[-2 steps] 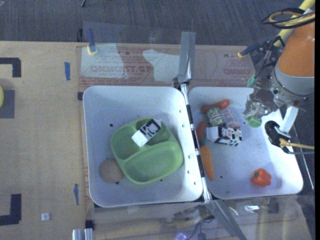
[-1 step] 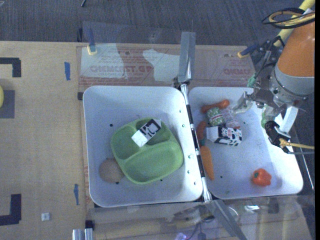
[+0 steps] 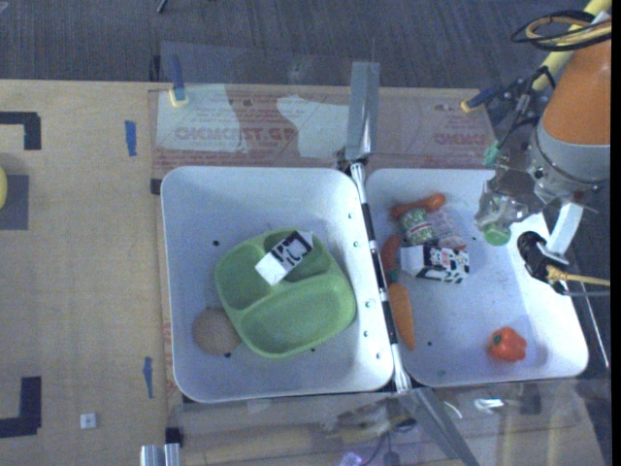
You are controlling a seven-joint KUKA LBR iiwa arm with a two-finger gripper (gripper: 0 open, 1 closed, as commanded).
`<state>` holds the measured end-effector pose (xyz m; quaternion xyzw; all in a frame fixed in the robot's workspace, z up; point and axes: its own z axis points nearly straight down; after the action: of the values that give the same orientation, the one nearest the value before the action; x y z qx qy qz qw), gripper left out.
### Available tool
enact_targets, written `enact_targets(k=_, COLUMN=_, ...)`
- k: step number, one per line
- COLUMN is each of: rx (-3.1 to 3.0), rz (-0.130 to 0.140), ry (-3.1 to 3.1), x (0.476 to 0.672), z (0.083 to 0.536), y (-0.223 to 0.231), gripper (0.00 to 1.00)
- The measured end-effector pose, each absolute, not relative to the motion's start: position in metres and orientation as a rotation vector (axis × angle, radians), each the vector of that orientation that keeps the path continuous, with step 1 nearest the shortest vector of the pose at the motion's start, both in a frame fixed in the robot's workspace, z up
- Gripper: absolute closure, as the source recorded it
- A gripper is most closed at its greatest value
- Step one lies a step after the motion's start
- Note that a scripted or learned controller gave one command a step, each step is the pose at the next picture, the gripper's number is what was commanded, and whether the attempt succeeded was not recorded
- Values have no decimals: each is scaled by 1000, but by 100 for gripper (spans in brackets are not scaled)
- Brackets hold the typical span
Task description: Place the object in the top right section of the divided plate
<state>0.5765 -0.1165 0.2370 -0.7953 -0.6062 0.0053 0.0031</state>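
Observation:
A green divided plate (image 3: 243, 311) lies in the left bin (image 3: 189, 202), tilted a little. In the plate's upper right section sits a white box with a black pattern (image 3: 285, 255). My gripper (image 3: 501, 212) hangs over the right bin's (image 3: 558, 352) upper right part, below the orange wrist band. A small pale green thing (image 3: 494, 231) shows right at the gripper's lower end. Whether it is held is unclear from this angle.
The right bin holds a cow-patterned carton (image 3: 439, 261), a greenish can (image 3: 420, 226), a red-orange piece (image 3: 421, 205), a carrot (image 3: 401, 315) along the left wall and a red pepper (image 3: 506, 344). A tan round object (image 3: 213, 330) lies beside the plate's lower left.

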Motion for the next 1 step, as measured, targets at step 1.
enact_targets(k=1, rx=-2628, rz=10, ry=-1712, x=597, z=182, y=-26, gripper=100)
